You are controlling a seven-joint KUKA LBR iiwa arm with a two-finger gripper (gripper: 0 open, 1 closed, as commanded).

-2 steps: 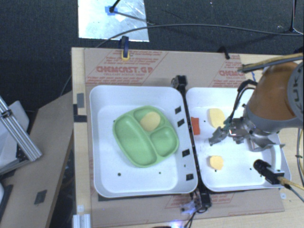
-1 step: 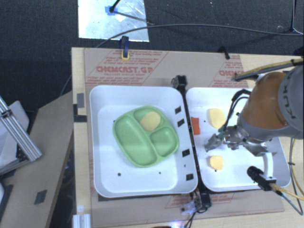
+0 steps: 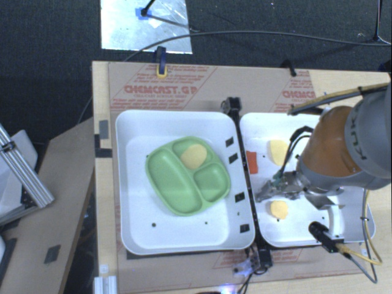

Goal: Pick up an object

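Two white bins sit side by side on the worktop (image 3: 202, 81), a black divider (image 3: 242, 164) with clips running between them. The left bin (image 3: 131, 182) holds a green tray (image 3: 177, 182) with three wells; a pale yellow piece (image 3: 194, 156) lies in its far well, as if sorted there. The tray sits skewed in the middle of the bin, well clear of the walls.

The right bin (image 3: 260, 225) is where the picking goes on. The arm (image 3: 343, 146) comes in from the right and leans low over it, its orange band covering much of the bin's far side. The tool (image 3: 272, 190) points left toward the divider, just above the bin floor. Whether its fingers are spread or pressed together I cannot tell; the metal tip is too small and blurred, and nothing is seen pinched in it.

Two yellow things lie loose in this bin. One lump (image 3: 279, 209) sits just near of the tool, close beside it but seemingly apart. It is small, rounded, soft yellow, and looks light and easy to nudge. The other, a paler piece (image 3: 277, 150), lies farther off, partly behind the arm's cables. A small orange tag (image 3: 251, 161) sits by the divider.

The low pose suggests the near lump is the likely target, and the tool appears slightly far of it, so a grasp here might miss.
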